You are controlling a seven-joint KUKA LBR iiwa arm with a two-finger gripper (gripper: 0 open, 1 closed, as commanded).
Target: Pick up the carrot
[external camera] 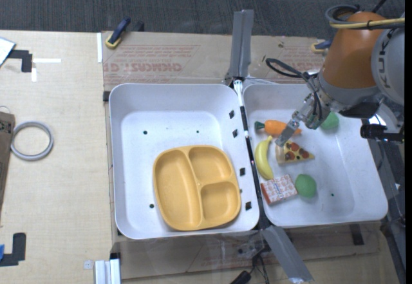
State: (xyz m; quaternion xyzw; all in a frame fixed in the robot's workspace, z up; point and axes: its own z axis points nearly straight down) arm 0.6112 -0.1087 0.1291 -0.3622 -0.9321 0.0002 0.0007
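In the right bin [360, 208], toward its 10 o'clock corner, find the carrot [275, 127] lying flat, green top pointing to 9 o'clock and orange body running toward 3 o'clock. Note the gripper [288, 134] hanging low just at 4 o'clock of the carrot's thick end, close enough to be touching or nearly so, over the gap between carrot and toy pizza slice [296, 152]. Cannot tell from this angle whether clenched or released, and cannot see the carrot gripped, so treat the pick as not yet made. To do it well, probably shift a little toward 10 o'clock to centre over the orange body, not the leafy tip. Line the jaws across the narrow width, at right angles to the 9-to-3 axis, then descend straight and close low on the body. Mind the banana [262, 157] just at 7 o'clock of the carrot and the bin wall at 9 o'clock, likely to catch a wide approach. Leave alone the green ball [306, 185] and the red-and-white carton [278, 189] at 6 o'clock. Lift slowly, ready for a smooth, tapered toy to slip
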